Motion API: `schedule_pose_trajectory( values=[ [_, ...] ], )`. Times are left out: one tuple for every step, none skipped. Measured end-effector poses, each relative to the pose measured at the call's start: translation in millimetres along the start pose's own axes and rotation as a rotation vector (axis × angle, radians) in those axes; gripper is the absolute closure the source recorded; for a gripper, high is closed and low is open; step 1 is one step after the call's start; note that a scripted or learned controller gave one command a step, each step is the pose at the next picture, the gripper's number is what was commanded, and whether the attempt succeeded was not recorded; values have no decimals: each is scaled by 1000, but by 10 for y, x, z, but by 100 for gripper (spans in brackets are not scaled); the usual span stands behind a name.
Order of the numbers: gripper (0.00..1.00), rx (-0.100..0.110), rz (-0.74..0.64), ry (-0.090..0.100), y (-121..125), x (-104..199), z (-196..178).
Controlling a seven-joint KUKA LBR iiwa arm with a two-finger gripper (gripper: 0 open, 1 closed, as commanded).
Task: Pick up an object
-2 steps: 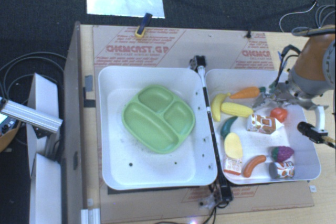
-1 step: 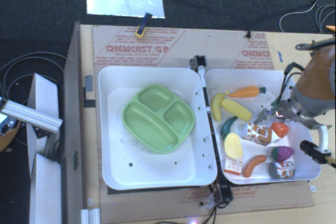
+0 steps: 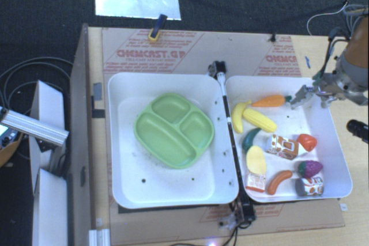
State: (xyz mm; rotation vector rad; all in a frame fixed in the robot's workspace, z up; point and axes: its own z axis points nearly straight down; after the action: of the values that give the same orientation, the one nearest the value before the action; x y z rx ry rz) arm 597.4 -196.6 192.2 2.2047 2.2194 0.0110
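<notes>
Camera view — end effector [image 3: 312, 97] over right bin [image 3: 340, 152] far rim — grip state unclear, carrot [image 3: 268, 102] near.

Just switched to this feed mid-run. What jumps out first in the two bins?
The big green divided plate lying alone in the left bin catches the eye first. Next is the crowd of toy food in the right bin: a carrot at the far end, a yellow banana just below it, and a purple grape bunch near the front. The pincer hovers at that bin's far right corner, by the carrot.
</notes>
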Motion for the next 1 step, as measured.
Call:
schedule_pose_trajectory(
  values=[
    [0,13,-4,7,287,799,626]
  ],
)
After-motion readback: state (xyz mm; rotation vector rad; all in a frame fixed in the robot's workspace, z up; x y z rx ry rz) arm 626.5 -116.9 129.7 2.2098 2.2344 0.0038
